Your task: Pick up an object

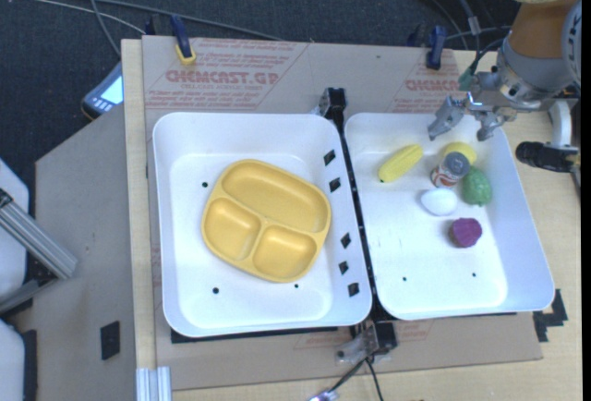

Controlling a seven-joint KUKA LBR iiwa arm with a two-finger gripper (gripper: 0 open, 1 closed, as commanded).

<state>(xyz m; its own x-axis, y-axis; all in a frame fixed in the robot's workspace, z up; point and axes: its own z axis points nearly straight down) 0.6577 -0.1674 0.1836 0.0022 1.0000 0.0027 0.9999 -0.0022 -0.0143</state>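
Observation:
The right bin (406,279) holds several small objects in its far half: a yellow corn-shaped piece (400,164), a small can with a red label (451,170), a yellow item (460,152) behind it, a green lumpy piece (477,188), a white egg-like piece (439,201) and a purple piece (465,232). My gripper (468,117) hangs over the bin's far edge, just beyond the can, open, with nothing between its fingers.
A yellow divided plate (266,220) lies in the left bin (185,288). Black clips line the wall between the bins (343,205). Blue clamps (182,41) hold the cardboard at the back. Cables run behind the bench.

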